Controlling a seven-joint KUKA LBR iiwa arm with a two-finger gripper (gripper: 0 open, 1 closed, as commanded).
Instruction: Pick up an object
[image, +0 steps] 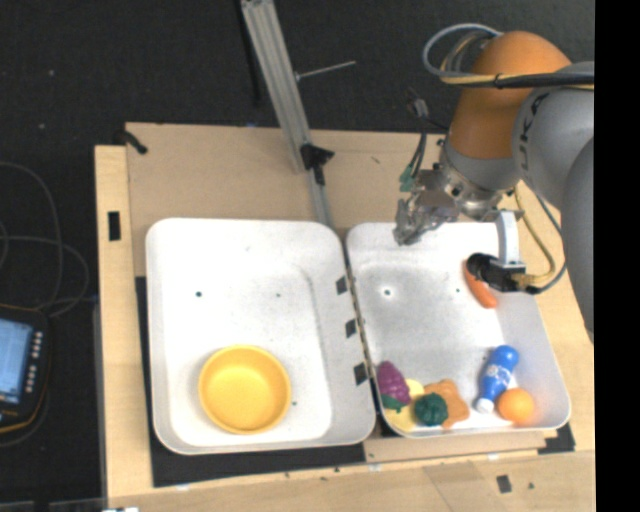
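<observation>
My gripper (408, 234) hangs over the far left corner of the right bin (430, 320), with no object under it. Toys lie along that bin's near edge: a purple grape bunch (392, 382), a green piece (431, 409), a tan piece (455, 397), a blue and white bottle (497, 376) and an orange ball (516, 405). An orange carrot-like toy (483, 291) rests by the right wall, partly under a black part of the arm. All of these are well apart from the gripper.
A yellow bowl (244, 388) sits at the near side of the left bin (240, 270). A slanted metal pole (290, 110) stands behind the bins. The arm's orange band (500, 90) is at the upper right.
</observation>
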